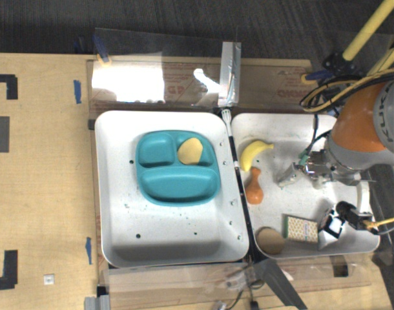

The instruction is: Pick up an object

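Observation:
My gripper [289,175] hangs low over the middle of the right bin [284,137], pointing left, with nothing seen in it. To its left lie a yellow banana [254,152] and an orange pear-shaped toy [254,187], both near the bin's left wall and apart from the gripper. Along the front of the bin sit a brown round object [270,239], a small green and beige box [301,228] and a black and white object [332,223].
The left bin [119,173] holds a teal divided plate [177,185] with a yellow rounded item [190,150] in its upper right compartment. A raised divider [234,173] separates the bins. Yellow cables [326,89] lie behind the right bin.

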